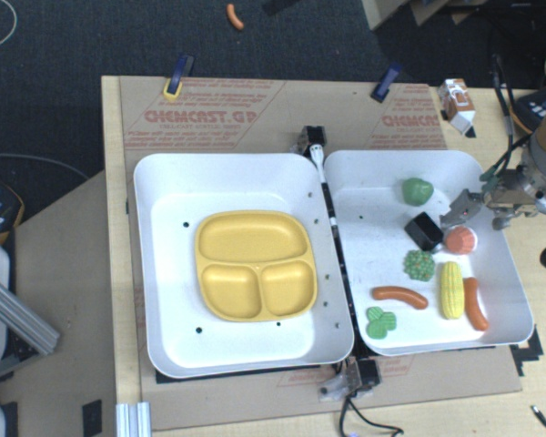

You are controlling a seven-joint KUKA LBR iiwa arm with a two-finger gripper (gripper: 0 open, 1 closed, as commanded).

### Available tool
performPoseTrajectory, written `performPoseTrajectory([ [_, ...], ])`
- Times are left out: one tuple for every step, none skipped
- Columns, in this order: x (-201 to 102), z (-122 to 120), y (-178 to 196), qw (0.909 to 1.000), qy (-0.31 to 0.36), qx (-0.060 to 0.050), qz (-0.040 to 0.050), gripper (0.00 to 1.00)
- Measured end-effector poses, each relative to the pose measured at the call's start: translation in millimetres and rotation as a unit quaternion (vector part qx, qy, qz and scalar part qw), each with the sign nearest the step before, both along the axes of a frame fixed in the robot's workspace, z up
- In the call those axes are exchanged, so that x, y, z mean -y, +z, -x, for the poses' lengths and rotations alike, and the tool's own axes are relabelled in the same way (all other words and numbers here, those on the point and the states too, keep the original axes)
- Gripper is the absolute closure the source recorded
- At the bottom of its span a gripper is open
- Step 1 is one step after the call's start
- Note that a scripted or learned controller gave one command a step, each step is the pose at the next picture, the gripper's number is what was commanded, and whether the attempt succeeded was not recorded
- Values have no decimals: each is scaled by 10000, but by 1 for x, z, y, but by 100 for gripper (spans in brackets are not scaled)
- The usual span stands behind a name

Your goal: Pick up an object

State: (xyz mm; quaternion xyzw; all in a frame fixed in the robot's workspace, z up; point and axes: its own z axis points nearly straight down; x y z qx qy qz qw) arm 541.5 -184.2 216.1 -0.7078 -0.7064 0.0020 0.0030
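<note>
You can read red print on the cardboard (pixel 255 107) under the bins: "CHEMCAST GP" at the far left, and the same wording partly cut off at the far right by the right bin. A small printed carton (pixel 456 104) sits past the board's far-right corner; its text is too small to read.

Gripper (pixel 480 204) comes in from the right, over the right bin's (pixel 505 285) far-right part. Fingers look spread a bit, w/ nothing between them.

Objects in the right bin, rel. to the gripper:
- green ball (pixel 418 190): near, to its left.
- black block (pixel 424 230): near, left and toward you.
- red-orange ball (pixel 460 239): just beside the fingertips, on the near side, next to the block.
- broccoli (pixel 419 265): nearer you than the block.
- corn (pixel 451 289): nearer you than the red-orange ball, lying lengthwise.
- orange sausage (pixel 474 302): just right of the corn, by the bin's right wall.
- 2nd sausage (pixel 399 295): left of the corn.
- green leafy bit (pixel 379 321): near-left corner, well apart from the gripper.

Left bin (pixel 164 244) holds a yellow 3-compartment tray (pixel 255 264), well apart from the gripper. Blue clamps (pixel 177 76) pin the board's far edge.
</note>
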Motion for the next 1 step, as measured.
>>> performPoseTrajectory([
  [0, -2, 4, 10000, 8, 39, 9, 0],
])
